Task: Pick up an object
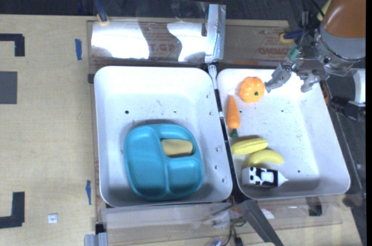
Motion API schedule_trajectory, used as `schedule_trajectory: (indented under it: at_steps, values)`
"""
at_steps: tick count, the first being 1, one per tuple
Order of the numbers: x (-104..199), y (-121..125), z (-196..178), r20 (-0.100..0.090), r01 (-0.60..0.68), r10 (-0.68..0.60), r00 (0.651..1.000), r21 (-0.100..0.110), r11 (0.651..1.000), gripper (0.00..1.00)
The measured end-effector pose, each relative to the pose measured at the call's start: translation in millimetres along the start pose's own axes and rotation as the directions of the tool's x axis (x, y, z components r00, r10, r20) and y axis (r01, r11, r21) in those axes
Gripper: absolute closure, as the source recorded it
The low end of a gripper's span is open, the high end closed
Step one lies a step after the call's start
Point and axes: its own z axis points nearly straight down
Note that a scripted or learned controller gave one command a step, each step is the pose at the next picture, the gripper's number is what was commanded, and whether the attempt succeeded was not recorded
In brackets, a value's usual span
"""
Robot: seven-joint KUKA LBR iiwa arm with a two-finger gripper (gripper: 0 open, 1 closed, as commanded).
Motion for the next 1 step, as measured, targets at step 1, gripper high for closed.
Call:
schedule_trajectory:
  at_steps: [1]
  values:
    - [-19.0, 24.6, 73.2, 0.000, -0.005, 0.005, 1.000, 0.007, 1.000, 0.00]
